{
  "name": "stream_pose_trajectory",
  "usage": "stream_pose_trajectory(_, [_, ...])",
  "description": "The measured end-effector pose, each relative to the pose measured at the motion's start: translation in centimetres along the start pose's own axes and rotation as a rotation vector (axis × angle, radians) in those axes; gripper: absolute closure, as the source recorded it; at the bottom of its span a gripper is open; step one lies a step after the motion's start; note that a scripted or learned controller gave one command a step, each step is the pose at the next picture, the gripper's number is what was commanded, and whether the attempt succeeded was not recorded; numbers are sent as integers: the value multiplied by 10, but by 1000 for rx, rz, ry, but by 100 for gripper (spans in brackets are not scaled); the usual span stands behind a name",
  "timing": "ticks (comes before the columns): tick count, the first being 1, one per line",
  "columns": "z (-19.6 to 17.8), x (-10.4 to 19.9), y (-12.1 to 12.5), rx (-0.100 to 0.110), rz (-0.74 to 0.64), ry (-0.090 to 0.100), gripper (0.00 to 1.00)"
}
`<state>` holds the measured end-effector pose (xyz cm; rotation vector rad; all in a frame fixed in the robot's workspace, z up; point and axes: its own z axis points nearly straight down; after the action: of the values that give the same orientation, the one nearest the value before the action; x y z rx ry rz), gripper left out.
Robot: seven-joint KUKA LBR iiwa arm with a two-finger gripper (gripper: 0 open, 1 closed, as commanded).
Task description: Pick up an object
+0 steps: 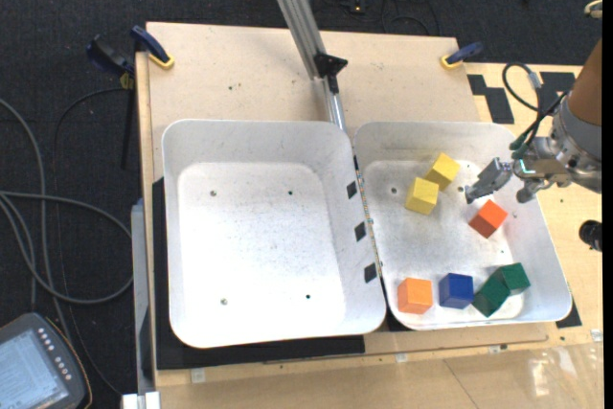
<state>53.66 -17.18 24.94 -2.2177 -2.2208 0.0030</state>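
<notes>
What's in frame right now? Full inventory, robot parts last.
yellow blocks: 2, yellow, touching, upper middle of right bin
red-orange block: 1, red-orange, right bin, just below the pincer
orange block: 1, orange, front of right bin
blue block: 1, blue, right of the orange block
green blocks: 2, green, touching, front right corner of right bin
bins: 2, white, side by side on the bench
clamps: 2 at the bench's back corners, blue and yellow
pole: 1, grey metal, slanting from the back down to between the bins
arm: 1, grey, entering from the right
pincer: 1, open, above the red-orange block, holding nothing
</notes>
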Motion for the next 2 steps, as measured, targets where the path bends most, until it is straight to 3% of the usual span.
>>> stream_pose_trajectory(1, [-2,0,1,-4,1,-1,0])
stream_pose_trajectory(2, [45,8,-2,1,1,0,0])
